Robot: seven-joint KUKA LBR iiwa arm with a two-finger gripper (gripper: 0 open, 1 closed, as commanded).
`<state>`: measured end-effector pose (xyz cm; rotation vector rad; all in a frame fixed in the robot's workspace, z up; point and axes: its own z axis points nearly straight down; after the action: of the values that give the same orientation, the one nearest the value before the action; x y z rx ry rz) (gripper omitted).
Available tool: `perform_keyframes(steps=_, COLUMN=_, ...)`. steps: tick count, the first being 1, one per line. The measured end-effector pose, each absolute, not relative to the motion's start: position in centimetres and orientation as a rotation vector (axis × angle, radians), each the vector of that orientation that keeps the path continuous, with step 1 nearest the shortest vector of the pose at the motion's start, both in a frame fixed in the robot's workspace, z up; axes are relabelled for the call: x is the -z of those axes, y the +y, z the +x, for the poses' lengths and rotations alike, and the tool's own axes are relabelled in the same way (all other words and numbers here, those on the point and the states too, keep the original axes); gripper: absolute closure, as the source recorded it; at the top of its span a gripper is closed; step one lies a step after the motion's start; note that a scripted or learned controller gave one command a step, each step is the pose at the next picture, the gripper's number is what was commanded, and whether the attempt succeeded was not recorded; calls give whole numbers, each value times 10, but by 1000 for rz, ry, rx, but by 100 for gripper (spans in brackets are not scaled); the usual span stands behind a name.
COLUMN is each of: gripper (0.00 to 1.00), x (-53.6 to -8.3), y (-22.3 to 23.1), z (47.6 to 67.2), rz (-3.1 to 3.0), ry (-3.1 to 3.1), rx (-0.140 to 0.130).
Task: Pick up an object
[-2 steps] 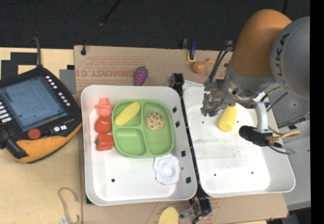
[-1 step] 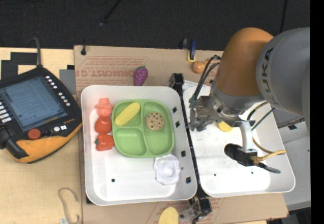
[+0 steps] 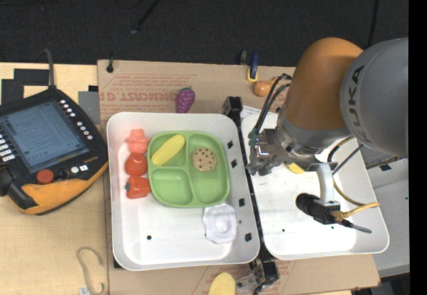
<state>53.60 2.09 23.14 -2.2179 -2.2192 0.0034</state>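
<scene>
As the grey-and-orange arm (image 3: 333, 100) reaches in from the right, we find the gripper (image 3: 261, 157) down over the right bin (image 3: 373, 240), close against its left wall and just beside the seam between the two bins. We cannot tell whether it is clamped or released; the wrist hides that, and we see nothing held in it. The nearest thing to pick is a small yellow piece (image 3: 294, 168), lying on the right bin's floor just beside the gripper and partly tucked under the arm.

Over in the left bin (image 3: 167, 237) there's plenty on offer. A green divided plate (image 3: 175, 188) sits in the middle, with a yellow corn cob (image 3: 167, 148) in its upper left compartment and a cookie (image 3: 204, 159) in the upper right one. Left of the plate, three red and pink toy pieces (image 3: 136, 165) line up along the bin's edge. A white crumpled piece (image 3: 220, 223) rests just below the plate.

Outside the bins, purple grapes (image 3: 185, 99) and an orange item (image 3: 261, 87) lie on the cardboard (image 3: 147, 90) behind, a yellow item (image 3: 222, 283) lies in front, and a teach pendant (image 3: 47, 147) rests far left.
</scene>
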Motion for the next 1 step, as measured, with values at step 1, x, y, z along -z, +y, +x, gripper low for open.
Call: perform_keyframes(steps=1, gripper=100, x=-235, y=29, z=544, rz=-2220, ry=-2221, rx=-1)
